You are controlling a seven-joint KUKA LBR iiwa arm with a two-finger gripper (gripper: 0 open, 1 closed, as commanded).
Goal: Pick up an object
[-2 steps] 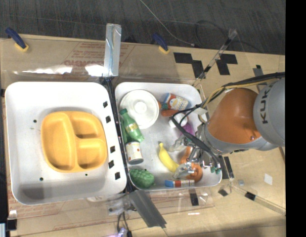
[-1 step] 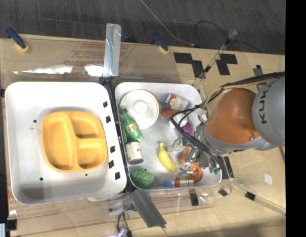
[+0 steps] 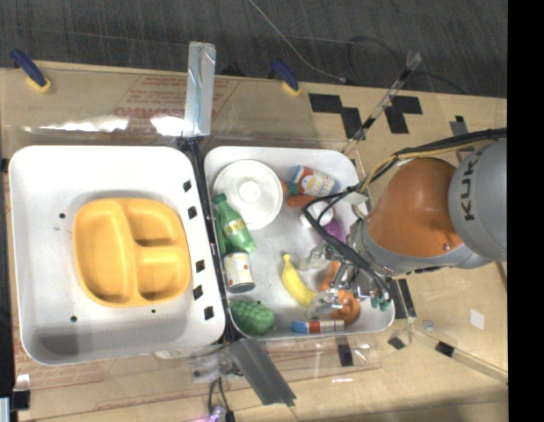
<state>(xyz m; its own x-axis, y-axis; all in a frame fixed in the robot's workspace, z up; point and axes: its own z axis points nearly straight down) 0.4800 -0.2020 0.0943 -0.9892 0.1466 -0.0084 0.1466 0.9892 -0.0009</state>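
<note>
I've got the gripper (image 3: pixel 335 295) low in the right bin's (image 3: pixel 272 158) lower right corner, over an orange toy (image 3: pixel 345 304) beside the banana (image 3: pixel 296 282). Whether it's clenched, I cannot tell. Reaching stage; next I'd confirm grasp, then lift.

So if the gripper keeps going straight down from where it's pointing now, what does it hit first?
Most likely the orange object right under the gripper in the right bin, near the banana. Depth is hard to judge from this angle, so it may already be touching.
</note>
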